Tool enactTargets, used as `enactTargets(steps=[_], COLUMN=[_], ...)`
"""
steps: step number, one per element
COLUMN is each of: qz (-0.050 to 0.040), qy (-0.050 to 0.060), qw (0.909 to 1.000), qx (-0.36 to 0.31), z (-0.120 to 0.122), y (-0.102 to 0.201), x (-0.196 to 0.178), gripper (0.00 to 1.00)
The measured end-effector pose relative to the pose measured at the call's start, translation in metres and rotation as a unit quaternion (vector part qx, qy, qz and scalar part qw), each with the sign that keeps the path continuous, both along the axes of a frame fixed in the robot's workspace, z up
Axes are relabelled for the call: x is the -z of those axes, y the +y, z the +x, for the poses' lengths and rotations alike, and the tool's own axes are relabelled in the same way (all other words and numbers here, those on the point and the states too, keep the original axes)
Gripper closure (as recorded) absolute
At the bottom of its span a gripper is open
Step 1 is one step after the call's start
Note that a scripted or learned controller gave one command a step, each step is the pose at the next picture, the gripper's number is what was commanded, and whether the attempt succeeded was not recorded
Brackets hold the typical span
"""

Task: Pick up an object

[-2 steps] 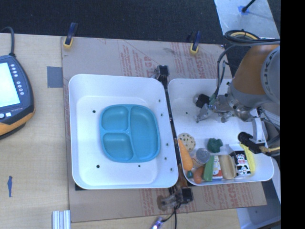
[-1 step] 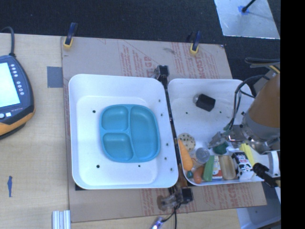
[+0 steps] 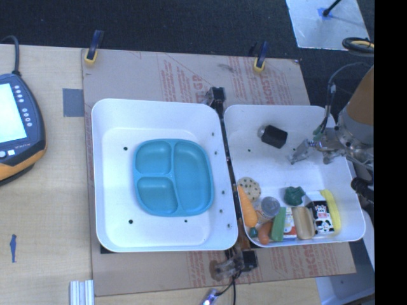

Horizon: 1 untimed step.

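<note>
My gripper (image 3: 310, 159) hangs over the upper right part of the right bin (image 3: 245, 122), its two fingers spread open with nothing between them. A small black block (image 3: 273, 135) lies just to its left, apart from the fingers. Along the bin's front edge lies a cluster of toy food: a speckled cookie (image 3: 248, 187), a carrot (image 3: 247, 208), a grey cylinder (image 3: 270, 206), a green piece (image 3: 294, 196), a bun (image 3: 303, 222), a black-and-white carton (image 3: 321, 216) and a banana (image 3: 331, 210).
The left bin (image 3: 105, 170) holds a blue divided plate (image 3: 173, 175). A control pendant (image 3: 16, 129) rests on the bench at far left. Two clamps (image 3: 93, 48) (image 3: 259, 58) grip the board's back edge.
</note>
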State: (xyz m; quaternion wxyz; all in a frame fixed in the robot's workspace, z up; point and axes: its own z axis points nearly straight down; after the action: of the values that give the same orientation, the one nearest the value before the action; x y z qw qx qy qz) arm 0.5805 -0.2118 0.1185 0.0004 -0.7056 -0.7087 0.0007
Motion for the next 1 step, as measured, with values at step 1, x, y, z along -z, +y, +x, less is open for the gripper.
enactTargets(steps=[1], qz=[0.0015], qy=[0.010], qw=[0.9999], qx=[-0.001], z=[0.0719], y=[0.0164], x=[0.0282], gripper=[0.00])
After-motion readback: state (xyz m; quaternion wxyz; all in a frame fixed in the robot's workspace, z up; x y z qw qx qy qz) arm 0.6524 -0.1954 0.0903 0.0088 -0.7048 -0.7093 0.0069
